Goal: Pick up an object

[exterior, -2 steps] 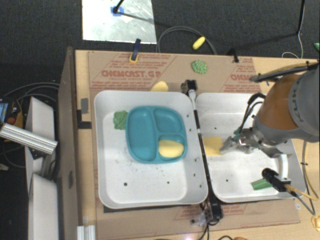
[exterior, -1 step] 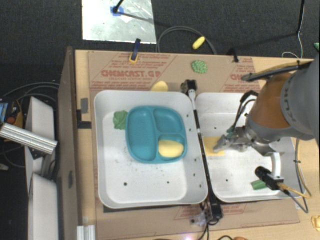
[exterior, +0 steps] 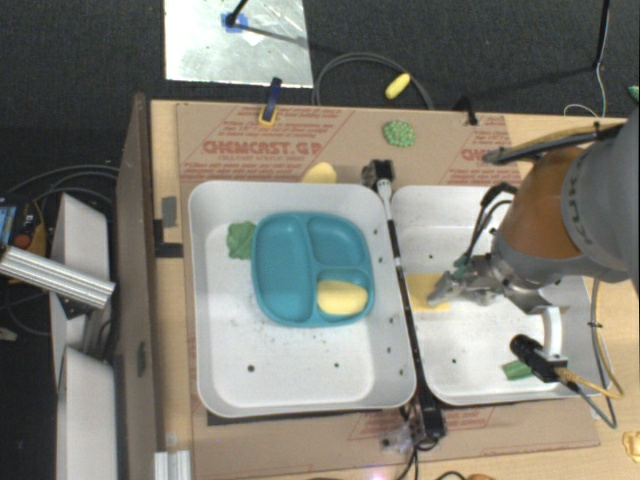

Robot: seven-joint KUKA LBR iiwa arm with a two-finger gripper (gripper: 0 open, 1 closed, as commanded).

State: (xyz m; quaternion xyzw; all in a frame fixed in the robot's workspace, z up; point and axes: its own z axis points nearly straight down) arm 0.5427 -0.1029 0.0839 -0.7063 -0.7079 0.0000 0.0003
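Note:
My gripper point(exterior: 447, 288) is down at the left side of the right bin point(exterior: 450, 218), its tip touching or just over a flat yellow piece point(exterior: 424, 292) that lies against the bin's left wall. A small green piece point(exterior: 516, 370) lies near the right bin's front right corner. In the left bin point(exterior: 215, 368) sits a blue divided plate point(exterior: 290, 268) with a yellow lump point(exterior: 341, 296) in its front right compartment. A green leafy piece point(exterior: 240, 238) rests against the plate's left edge.
On the cardboard behind the bins lie a yellow piece point(exterior: 320, 174), a round green piece point(exterior: 399, 133) and a blue and yellow clip point(exterior: 270, 103). A dark divider bar point(exterior: 398, 268) runs between the bins. The arm covers the right bin's right side.

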